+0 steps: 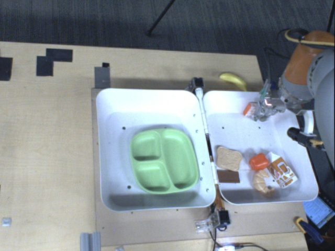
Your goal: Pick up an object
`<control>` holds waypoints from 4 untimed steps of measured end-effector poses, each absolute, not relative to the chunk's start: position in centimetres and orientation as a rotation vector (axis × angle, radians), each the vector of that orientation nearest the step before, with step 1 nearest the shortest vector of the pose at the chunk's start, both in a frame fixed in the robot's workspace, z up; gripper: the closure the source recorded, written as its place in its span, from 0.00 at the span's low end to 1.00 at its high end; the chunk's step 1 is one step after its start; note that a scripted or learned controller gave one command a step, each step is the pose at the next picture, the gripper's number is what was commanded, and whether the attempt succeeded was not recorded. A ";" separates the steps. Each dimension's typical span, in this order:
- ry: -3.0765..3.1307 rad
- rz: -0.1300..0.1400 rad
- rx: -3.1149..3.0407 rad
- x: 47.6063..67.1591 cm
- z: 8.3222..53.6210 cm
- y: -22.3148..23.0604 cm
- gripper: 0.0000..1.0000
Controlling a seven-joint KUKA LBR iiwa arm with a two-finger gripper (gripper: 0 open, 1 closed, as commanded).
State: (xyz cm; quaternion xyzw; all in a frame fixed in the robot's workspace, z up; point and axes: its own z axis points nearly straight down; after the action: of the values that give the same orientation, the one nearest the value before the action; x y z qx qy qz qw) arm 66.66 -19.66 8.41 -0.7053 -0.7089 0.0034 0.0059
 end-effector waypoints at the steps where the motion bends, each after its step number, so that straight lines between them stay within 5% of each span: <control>1: -2.234 -0.006 -2.218 67.0 18.5 -18.5 1.00; 2: -2.232 -0.003 -2.216 67.0 18.3 -18.5 0.00; 3: -2.227 -0.004 -2.220 58.3 8.6 -12.3 0.00; 4: -2.227 -0.004 -2.225 49.8 8.6 -15.9 0.00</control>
State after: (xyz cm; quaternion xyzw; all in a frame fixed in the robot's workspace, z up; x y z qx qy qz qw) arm 49.76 -15.91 8.65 -0.7069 -0.7074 -0.0013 -0.0031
